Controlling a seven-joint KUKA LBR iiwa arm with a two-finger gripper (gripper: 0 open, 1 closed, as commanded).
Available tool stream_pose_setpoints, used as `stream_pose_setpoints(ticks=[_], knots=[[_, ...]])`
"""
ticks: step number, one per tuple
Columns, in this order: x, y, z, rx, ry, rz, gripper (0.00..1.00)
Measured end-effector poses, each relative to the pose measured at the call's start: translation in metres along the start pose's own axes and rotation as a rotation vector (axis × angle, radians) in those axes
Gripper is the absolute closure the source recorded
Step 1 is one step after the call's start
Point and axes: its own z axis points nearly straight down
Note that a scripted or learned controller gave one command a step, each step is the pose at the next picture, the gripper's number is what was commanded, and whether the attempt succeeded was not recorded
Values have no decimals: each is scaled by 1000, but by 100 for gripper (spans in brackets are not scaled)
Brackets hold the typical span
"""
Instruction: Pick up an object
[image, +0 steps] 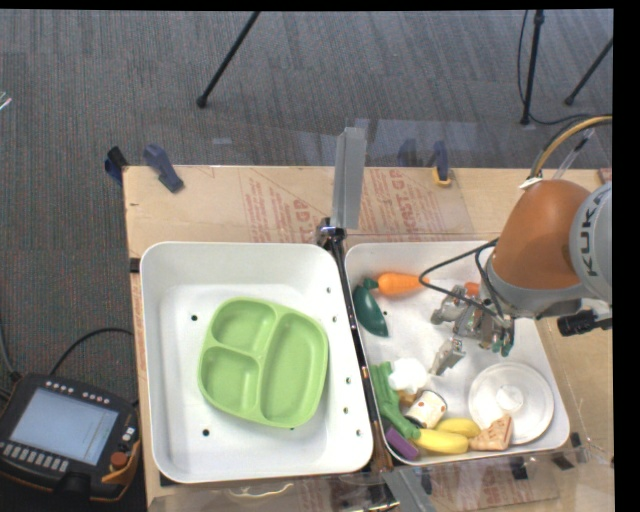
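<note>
The gripper (452, 357) hangs in the right bin (548, 352), centre-right of frame; you cannot tell its jaw state. The carrot (399, 284), upper left there, looks light, rigid, smooth: grip mid-body.

Grey carpet floor (300, 90) surrounds a wooden bench (240, 200).

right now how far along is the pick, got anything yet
Nothing looks picked yet. The gripper hangs low over the right bin, with no object visibly between the jaws. Carrot, banana and the other toys lie in that bin. Grasping and lifting remain.
</note>
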Motion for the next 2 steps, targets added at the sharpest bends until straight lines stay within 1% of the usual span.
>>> stream_pose_setpoints(ticks=[1,2], knots=[[-18,83,0,-1,1,220,0],[60,-6,1,2,2,479,0]])
